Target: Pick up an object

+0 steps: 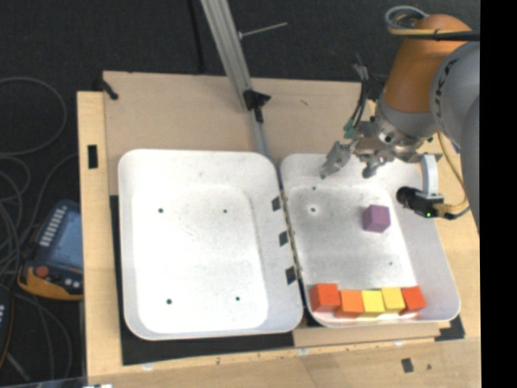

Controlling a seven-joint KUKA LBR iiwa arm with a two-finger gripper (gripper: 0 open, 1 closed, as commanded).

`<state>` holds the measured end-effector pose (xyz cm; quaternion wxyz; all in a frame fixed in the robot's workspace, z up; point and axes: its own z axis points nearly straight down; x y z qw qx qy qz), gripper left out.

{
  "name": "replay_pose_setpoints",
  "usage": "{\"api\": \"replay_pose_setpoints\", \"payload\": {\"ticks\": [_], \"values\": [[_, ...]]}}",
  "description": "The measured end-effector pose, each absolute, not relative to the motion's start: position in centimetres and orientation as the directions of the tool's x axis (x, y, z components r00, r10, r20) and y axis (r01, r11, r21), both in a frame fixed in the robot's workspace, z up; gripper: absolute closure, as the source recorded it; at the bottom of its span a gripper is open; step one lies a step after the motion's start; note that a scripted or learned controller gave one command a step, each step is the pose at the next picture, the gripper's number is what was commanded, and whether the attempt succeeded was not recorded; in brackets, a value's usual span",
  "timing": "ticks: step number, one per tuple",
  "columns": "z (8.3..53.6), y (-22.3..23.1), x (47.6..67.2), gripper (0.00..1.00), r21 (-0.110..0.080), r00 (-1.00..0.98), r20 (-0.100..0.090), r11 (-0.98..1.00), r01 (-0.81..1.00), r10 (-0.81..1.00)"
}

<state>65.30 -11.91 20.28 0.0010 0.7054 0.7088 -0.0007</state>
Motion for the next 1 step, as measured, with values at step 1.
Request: {"api": "replay_pose_setpoints", "payload": {"ticks": [1], "values": [[19.56, -19.48, 62.63, 0.00, -0.001, 0.007, -0.005, -0.007, 1.000, 1.000]]}}
